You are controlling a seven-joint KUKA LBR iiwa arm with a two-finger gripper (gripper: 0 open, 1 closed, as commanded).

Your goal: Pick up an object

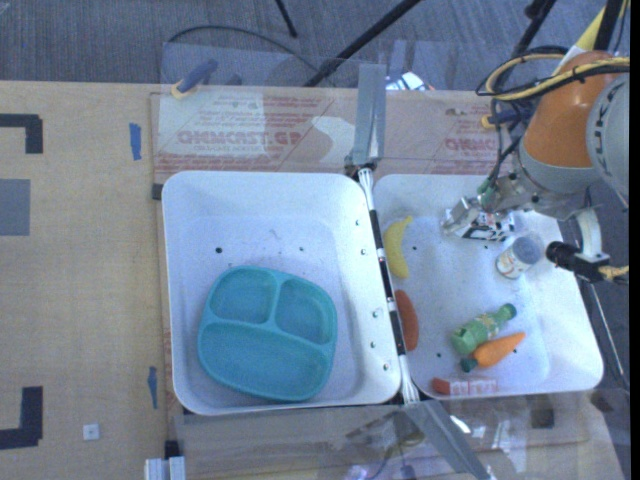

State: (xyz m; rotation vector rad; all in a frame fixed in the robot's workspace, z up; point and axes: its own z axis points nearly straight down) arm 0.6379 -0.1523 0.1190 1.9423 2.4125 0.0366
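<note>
My gripper [462,220] hangs over the back of the right bin [570,363], reaching in from the right below the orange wrist band. A yellow banana [397,245] lies to its left by the bin's left wall. A small round tan and grey object [516,258] sits just right of and below the gripper. Further forward lie a red sausage [405,319], a green bottle [481,330] and an orange carrot [498,349], the last two touching. A small red piece [440,385] rests at the front edge. Nothing shows in the gripper's grasp.
The left bin [200,203] holds a teal divided plate [267,333] toward its front. A metal divider [385,288] separates the two bins. Cables and tripod legs stand behind the bench.
</note>
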